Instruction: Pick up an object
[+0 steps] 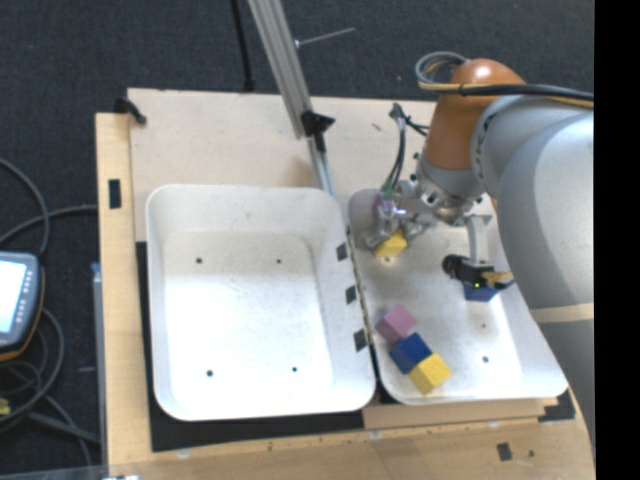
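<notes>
Camera view: gripper (388, 236) fingers pinched a yellow block (391, 247) beyond the pink block (398, 320); grasp apparently made, a clean lift seemed due next.

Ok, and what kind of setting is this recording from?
Most likely a robotics lab test bench: a board-topped bench carries two shallow white bins, small coloured blocks lie in the right bin, and an aluminium rail rises at the back. A handheld screen unit with cables lies on dark carpet.
</notes>
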Controlling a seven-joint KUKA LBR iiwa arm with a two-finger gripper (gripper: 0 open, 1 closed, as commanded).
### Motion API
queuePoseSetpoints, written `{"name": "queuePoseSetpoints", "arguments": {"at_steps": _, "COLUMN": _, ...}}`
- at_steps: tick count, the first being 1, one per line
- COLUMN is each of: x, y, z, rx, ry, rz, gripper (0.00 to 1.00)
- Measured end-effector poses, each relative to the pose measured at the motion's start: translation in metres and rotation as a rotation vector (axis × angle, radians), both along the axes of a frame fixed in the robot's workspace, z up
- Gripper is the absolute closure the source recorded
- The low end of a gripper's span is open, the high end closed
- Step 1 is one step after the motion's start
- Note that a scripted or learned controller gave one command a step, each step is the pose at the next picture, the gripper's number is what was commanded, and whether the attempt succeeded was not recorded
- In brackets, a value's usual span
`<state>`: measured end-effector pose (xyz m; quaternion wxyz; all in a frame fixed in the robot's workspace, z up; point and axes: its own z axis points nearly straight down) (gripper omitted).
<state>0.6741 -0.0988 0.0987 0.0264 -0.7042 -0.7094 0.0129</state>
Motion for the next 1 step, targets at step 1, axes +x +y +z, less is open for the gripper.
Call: {"name": "queuePoseSetpoints", "arguments": {"at_steps": 1, "x": 0.0058, "y": 0.0742, "z": 0.1040, "rx": -0.017, "ry": -0.064, "rz": 0.001, "gripper": 1.00}}
